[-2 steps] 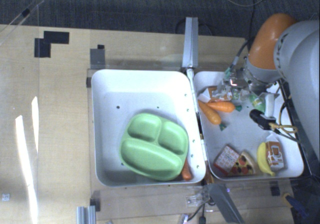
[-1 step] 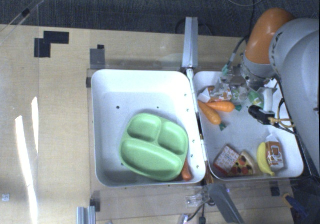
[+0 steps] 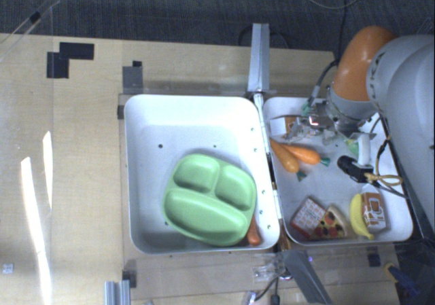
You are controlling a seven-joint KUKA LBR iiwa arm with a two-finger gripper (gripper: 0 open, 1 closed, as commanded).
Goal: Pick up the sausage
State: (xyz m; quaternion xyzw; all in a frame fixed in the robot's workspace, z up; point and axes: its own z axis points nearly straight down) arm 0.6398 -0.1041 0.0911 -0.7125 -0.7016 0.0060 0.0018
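A reddish-orange sausage [image 3: 253, 234] lies in the front right corner of the left bin [image 3: 146, 161]. The green sectioned plate [image 3: 209, 198] hides most of it, so only its end shows. My gripper [image 3: 309, 127] is over the back left part of the right bin [image 3: 401, 225], just behind two carrots and far from the sausage. Nothing can be seen held in it.
Two orange carrots [image 3: 293, 155] lie crossed near the right bin's left wall. A pizza slice [image 3: 317, 219] sits at that bin's front, with a banana [image 3: 358, 219] and a small brown packet [image 3: 373, 210] to its right. The arm covers the bin's right side.
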